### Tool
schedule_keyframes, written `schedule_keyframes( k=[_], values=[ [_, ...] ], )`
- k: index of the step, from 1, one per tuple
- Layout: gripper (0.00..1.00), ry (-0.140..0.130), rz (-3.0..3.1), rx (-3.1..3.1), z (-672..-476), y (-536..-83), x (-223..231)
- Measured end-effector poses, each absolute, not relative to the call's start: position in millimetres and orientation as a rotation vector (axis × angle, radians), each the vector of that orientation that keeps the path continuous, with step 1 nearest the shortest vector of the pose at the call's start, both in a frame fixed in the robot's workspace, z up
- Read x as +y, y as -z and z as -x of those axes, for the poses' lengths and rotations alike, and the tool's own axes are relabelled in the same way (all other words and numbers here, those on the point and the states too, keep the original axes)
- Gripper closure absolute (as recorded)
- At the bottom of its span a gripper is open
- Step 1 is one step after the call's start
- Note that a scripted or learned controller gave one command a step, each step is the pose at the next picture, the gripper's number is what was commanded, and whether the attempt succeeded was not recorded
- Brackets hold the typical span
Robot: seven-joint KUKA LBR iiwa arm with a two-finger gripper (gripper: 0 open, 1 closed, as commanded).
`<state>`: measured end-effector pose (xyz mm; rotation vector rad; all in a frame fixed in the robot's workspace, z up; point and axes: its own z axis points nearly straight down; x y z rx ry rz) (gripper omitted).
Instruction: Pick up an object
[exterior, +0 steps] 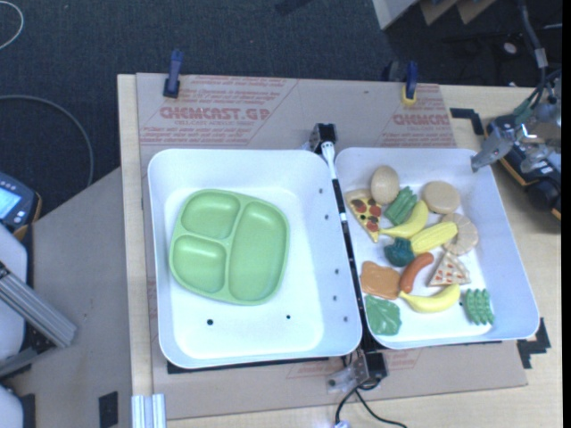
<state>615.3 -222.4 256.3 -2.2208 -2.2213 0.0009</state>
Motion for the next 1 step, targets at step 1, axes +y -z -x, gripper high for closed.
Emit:
schedule_keyframes(
  k=[1],
  values=[
    [0.00, -0.005, 2.215, -2.211, -572.7, -105.9, -199.4]
  ],
)
